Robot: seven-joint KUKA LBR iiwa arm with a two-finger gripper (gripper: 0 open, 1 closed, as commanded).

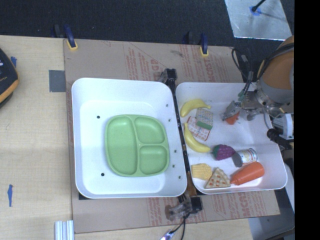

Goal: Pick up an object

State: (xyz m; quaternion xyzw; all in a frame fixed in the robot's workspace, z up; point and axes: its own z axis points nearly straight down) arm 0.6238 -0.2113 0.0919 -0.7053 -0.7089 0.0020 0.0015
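Observation:
The right bin [270,134] holds several toy foods: two yellow bananas [194,105] [195,142], a small printed carton [201,124], purple grapes [223,151], a silver can [245,157], an orange carrot [248,173], a sandwich wedge [217,179] and a yellow corn piece [201,171]. My gripper [236,110] hangs over the bin's upper middle, reaching in from the right. A small red-orange object [230,118] lies right at its tip, touching or just under it. I cannot tell whether the object is gripped.
The left bin [85,134] carries a green divided plate [136,145]. A metal clip [170,75] sits where the bins meet at the back. Both bins rest on a cardboard sheet [125,59]. A dark device [6,76] lies at the far left.

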